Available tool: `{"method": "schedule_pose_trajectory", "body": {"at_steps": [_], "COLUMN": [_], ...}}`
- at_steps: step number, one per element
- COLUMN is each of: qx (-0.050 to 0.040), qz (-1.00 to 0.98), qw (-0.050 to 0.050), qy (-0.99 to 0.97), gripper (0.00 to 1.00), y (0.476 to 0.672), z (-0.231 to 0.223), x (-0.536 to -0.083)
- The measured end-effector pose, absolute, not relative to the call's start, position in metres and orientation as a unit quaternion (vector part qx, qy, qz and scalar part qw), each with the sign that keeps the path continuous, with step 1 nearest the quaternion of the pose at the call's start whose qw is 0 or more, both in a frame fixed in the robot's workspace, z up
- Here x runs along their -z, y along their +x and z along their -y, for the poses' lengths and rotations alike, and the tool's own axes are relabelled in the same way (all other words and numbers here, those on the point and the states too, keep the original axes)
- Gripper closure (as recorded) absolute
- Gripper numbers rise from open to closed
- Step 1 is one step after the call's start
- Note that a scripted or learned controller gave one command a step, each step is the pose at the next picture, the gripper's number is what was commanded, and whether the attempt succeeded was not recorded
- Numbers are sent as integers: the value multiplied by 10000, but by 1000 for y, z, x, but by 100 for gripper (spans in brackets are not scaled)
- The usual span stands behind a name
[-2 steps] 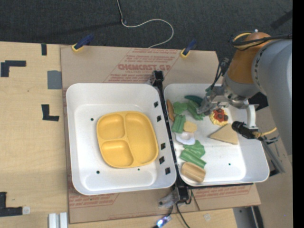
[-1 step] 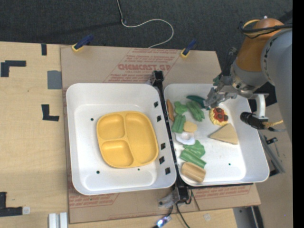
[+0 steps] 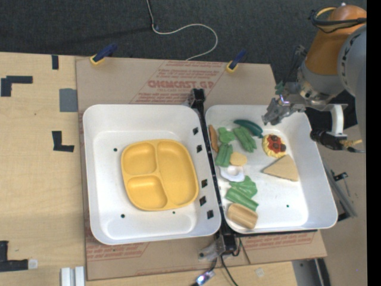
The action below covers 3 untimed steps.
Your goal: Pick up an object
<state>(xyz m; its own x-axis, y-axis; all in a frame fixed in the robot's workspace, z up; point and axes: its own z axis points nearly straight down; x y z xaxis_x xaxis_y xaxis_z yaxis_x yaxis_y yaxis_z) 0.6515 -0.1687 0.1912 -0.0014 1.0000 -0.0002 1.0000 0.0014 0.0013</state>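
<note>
1. The arm point(image 3: 333, 46) enters from the right, its orange band above the wrist, and its claw point(image 3: 275, 113) hangs over the far edge of the right bin point(image 3: 309, 213).
2. Claw state: cannot tell whether it is released or clenched. No item is seen between it.
3. The right bin holds the toy food items. Nearest the claw are a dark green pepper point(image 3: 247, 126) and a round pizza piece point(image 3: 274, 145) with red topping, both lying on the bin floor, apart from the claw.
4. Further items in the same bin: a tan wedge of bread point(image 3: 282, 170) just beside the pizza piece, green bean pieces point(image 3: 234, 137) toward the bin's left, a white egg point(image 3: 232, 172), a green leafy piece point(image 3: 243, 194), and a bread roll point(image 3: 242, 215) at the near edge.
5. The left bin point(image 3: 101, 177) carries a yellow divided tray point(image 3: 159, 174), lying flat near its middle.
6. Both bins sit side by side, touching, on cardboard point(image 3: 172, 82) on the table point(image 3: 36, 159).
</note>
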Motion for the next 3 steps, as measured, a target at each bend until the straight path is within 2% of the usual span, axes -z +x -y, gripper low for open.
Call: {"method": "schedule_pose_trajectory", "body": {"at_steps": [1, 3], "qx": [-7, 3], "qz": [-7076, -7091], "qw": [8, -16], "qy": [7067, 7051], "gripper": [100, 100], "y": [652, 611], "z": [168, 77], "x": [-226, -235]}}
